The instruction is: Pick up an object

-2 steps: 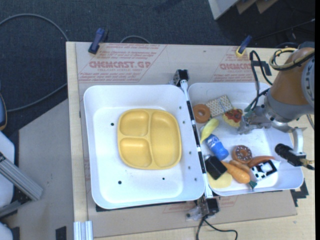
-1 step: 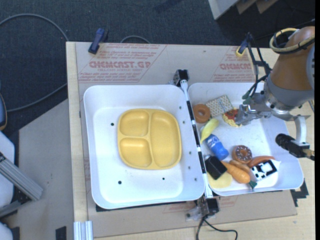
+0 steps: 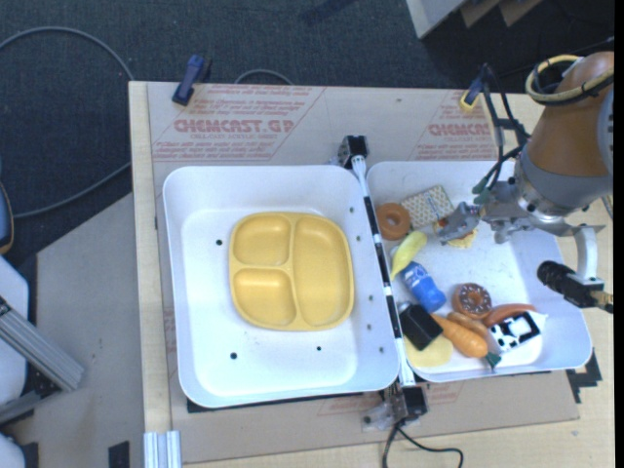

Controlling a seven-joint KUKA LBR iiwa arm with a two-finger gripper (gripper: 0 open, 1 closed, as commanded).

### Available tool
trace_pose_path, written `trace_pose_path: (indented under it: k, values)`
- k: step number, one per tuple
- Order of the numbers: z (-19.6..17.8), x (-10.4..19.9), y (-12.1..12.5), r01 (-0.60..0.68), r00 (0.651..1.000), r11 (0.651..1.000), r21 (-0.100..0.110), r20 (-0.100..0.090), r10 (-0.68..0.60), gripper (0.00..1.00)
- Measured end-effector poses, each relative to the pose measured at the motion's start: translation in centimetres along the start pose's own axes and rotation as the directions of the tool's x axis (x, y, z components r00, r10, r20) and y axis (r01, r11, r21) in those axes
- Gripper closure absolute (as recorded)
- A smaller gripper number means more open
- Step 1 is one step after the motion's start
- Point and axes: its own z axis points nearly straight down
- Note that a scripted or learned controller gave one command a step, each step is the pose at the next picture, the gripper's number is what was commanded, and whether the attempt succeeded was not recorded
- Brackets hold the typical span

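Note:
My gripper (image 3: pixel 456 225) hangs low over the back half of the right bin (image 3: pixel 570 310), reaching in from the right. Right under its tip lies a small yellow piece (image 3: pixel 464 241); whether the gripper touches it I cannot tell. Just left of the tip are a speckled beige square (image 3: pixel 429 204) and a brown ring donut (image 3: pixel 394 220). Nearer the front lie a yellow banana (image 3: pixel 407 253), a blue can (image 3: pixel 422 286), a chocolate donut (image 3: pixel 473 299), a red sausage (image 3: pixel 509 313), an orange carrot (image 3: pixel 466 334), a black block (image 3: pixel 419 327) and a black-and-white patterned piece (image 3: pixel 517 333).
The left bin (image 3: pixel 195 291) holds a yellow divided plate (image 3: pixel 291 269). A raised divider (image 3: pixel 375 252) runs between the two bins. A pale yellow flat piece (image 3: pixel 429 353) lies at the right bin's front left corner, under the carrot and the black block.

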Motion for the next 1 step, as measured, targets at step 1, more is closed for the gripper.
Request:
trace_pose_path:
  k: [1]
  values:
    - [6.72, 3.13, 2.25, 0.000, 1.000, 1.000, 0.003, -0.001, 0.000, 0.00]
